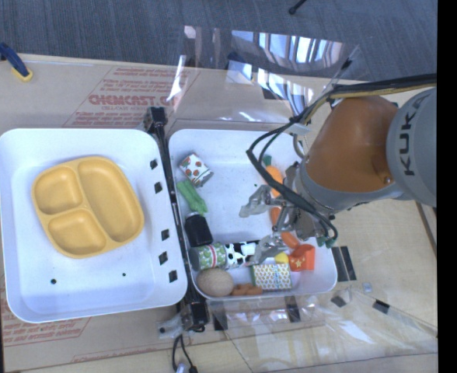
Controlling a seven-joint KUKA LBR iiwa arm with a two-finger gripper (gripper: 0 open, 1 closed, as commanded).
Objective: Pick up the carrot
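1. Orange carrot [275,176] lies in the right bin [228,148], toward its right side, partly under the arm [353,158]; a green stub shows at its upper end.
2. Gripper [263,225] hangs over the right bin just below the carrot. Its 2 metal fingers [253,205] stand spread apart, with bare bin floor between them. Nothing is held.
3. An orange piece shows just right of the fingers, against the wrist; cannot tell whether it belongs to the carrot.
4. Other items in the right bin: patterned cup [195,169] upper left, green pod [192,196] below it, black block [198,230], cow-print can [227,254], beige egg [214,283], patterned box [272,276], red block [301,258].
5. Left bin [26,286] holds a yellow 3-compartment plate [87,206].
6. Blue-and-yellow clamp [14,61] sits on the bench at upper left.
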